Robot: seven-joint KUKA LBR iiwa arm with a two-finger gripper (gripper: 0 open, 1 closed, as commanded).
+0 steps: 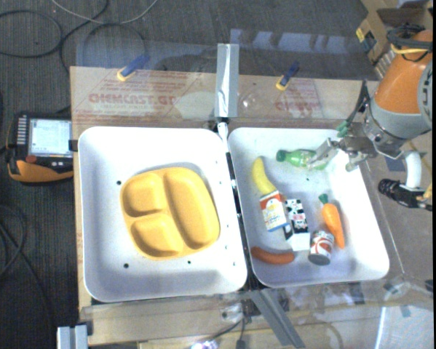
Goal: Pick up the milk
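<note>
Cataloguing the right bin (365, 195): holding the milk carton (297, 215), small and patterned in black and white, lying near the bin's middle, just beside a labelled bottle (274, 211) on its left and near a carrot (333, 222) on its right. Lying with its long axis running roughly far to near, seemingly on its side, with the near end going pale and blending into the white floor. Sharing the bin with a banana (260, 174) to the far left, a green bottle (298, 156) across the far end, a can (321, 247) close to its near right, and a sausage (274, 255) at the near left. Hovering at the far right of the same bin: the gripper (333, 153), sitting at the green bottle's right end, well apart from the milk. Placing the milk toward the near and left of the gripper, with the carrot's top lying close to that line. Judging the coming move as a shift nearward and leftward, then a descent between bottle and carrot, likely closing across the carton's short width. Reading the gripper as spread or closed: cannot tell, with metal parts merging with the green bottle's end. Failing also to show whether gripper and green bottle are touching. Noting crowding on three sides of the carton as the main risk. Holding, in the left bin (94, 217), a yellow compartment tray (170, 211), playing no part here.
</note>
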